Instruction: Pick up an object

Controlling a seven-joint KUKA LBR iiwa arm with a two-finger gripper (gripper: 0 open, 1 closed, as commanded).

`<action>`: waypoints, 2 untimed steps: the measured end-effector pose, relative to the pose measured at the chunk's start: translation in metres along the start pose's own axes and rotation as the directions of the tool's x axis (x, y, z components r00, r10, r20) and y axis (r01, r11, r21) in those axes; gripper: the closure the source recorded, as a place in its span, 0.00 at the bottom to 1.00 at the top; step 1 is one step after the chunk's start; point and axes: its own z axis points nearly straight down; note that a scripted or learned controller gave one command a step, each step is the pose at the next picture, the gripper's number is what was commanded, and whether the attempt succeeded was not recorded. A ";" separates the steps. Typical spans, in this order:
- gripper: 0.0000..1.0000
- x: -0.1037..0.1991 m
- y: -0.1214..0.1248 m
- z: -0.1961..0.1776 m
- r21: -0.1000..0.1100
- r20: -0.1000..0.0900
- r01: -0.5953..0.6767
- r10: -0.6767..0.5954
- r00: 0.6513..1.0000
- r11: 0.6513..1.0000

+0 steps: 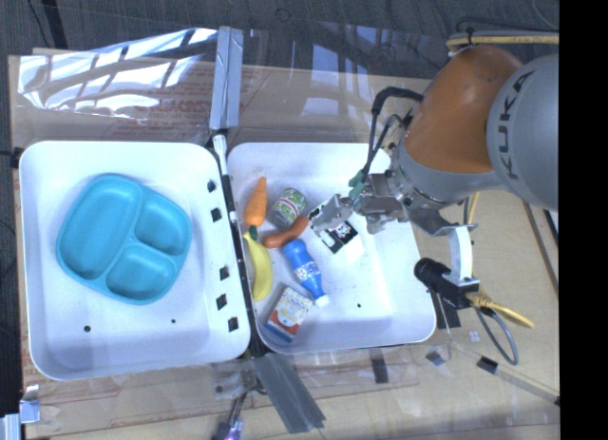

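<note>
Jaws (334, 221) over right bin (404, 319), glossy blue bottle (304, 269), curved banana (258, 265)

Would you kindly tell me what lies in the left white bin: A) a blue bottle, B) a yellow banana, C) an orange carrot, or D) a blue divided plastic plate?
D: the blue divided plastic plate lies alone in the left white bin.
</note>
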 end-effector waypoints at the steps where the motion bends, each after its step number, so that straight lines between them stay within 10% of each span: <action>1: 0.00 0.011 0.007 0.092 0.001 0.000 -0.073 0.073 0.997 0.997; 2: 0.00 -0.024 0.003 0.162 -0.001 0.000 -0.034 0.034 0.999 0.999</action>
